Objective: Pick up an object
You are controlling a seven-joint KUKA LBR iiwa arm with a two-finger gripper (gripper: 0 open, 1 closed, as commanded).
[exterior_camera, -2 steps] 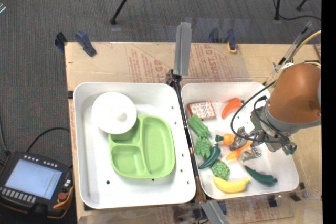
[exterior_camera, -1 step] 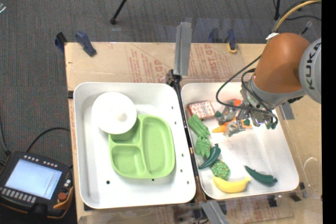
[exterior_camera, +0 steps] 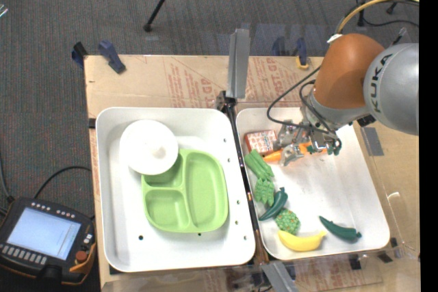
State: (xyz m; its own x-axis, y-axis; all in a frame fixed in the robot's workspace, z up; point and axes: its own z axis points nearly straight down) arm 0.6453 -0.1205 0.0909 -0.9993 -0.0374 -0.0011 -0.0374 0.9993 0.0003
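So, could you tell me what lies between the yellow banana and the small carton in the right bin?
In the camera view, a line of green toy vegetables runs between the carton and the banana, along the right bin's left side.

Smooth, glossy white plastic bins (exterior_camera: 109,215); matt green plastic divided tray (exterior_camera: 198,195); white, faintly shiny round bowl (exterior_camera: 149,146); glossy plastic toy banana (exterior_camera: 301,240); raw, printed cardboard-like bench top (exterior_camera: 171,78); satin grey metal arm (exterior_camera: 400,85) with polished orange band (exterior_camera: 345,72).

Gripper (exterior_camera: 301,144) hides part of the orange carrot (exterior_camera: 273,156); arm (exterior_camera: 400,89) cropped right.
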